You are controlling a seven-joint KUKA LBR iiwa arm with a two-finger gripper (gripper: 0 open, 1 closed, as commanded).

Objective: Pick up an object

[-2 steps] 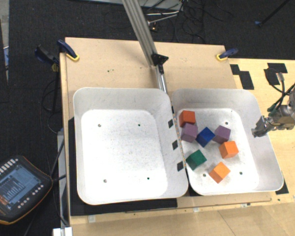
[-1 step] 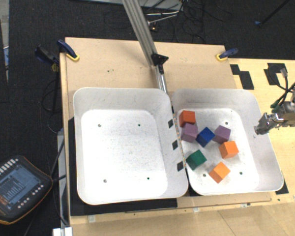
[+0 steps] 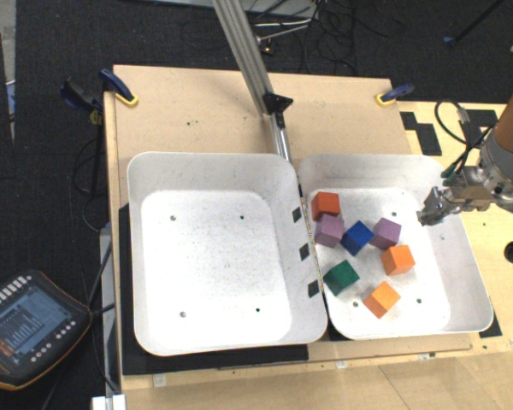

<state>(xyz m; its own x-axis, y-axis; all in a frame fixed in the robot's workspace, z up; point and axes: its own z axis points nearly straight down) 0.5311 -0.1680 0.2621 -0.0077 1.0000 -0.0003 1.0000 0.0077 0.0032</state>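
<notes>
Seven coloured cubes lie left of two-finger gripper (image 3: 433, 207); nearest: small purple cube (image 3: 386, 231), lower-left. Your finger state: cannot tell.

Seven coloured cubes (image 3: 356, 237) cluster in the right bin (image 3: 462, 314) while the gripper (image 3: 433, 208) hangs above its right edge.

The two shallow white plastic bins (image 3: 214, 178) are looking smooth and faintly speckled. The pale fibreboard bench top (image 3: 205, 114) is showing matt. The slanted grey metal pole (image 3: 244, 45) at the far side is gleaming slightly.
</notes>
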